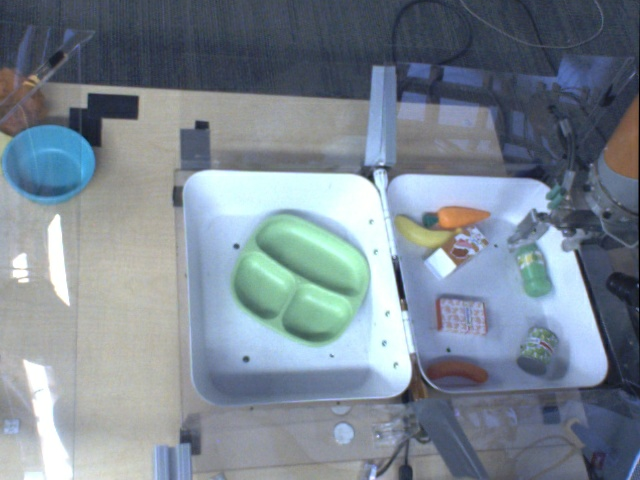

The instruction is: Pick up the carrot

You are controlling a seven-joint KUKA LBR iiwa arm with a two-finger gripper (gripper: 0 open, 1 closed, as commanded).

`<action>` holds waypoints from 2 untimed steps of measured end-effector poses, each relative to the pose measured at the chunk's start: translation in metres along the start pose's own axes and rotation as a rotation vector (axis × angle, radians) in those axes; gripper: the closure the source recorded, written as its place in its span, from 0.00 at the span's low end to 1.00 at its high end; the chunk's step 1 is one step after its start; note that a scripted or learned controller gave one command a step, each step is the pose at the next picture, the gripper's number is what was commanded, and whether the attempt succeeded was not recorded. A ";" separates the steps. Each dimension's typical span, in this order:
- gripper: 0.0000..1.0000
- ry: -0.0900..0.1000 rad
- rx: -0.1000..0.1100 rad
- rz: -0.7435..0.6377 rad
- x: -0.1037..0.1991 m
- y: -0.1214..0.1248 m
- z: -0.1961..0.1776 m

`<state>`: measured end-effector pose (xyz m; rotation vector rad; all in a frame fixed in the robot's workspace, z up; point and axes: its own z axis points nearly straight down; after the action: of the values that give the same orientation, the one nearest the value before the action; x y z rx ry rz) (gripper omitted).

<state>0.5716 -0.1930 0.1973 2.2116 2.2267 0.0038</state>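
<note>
Carrot (463,215) sits top of right bin (590,353), touching banana (421,232). Gripper (533,226) hovers right of it, probably lining up; can't tell its state, too blurry.

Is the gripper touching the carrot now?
Apart. The camera view shows bare white bin floor between the gripper, at the right bin's right side, and the carrot, which lies near the bin's back edge.

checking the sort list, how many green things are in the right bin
2. A green bottle lies near the right bin's right wall, just below the gripper. A green can sits in the near right corner. The arm may hide more.
</note>
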 end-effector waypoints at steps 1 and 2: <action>0.00 -0.001 -0.003 -0.240 0.029 0.078 0.081; 0.00 -0.007 -0.002 -0.349 0.058 0.100 0.103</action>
<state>0.6714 -0.1342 0.0948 1.7872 2.5710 -0.0027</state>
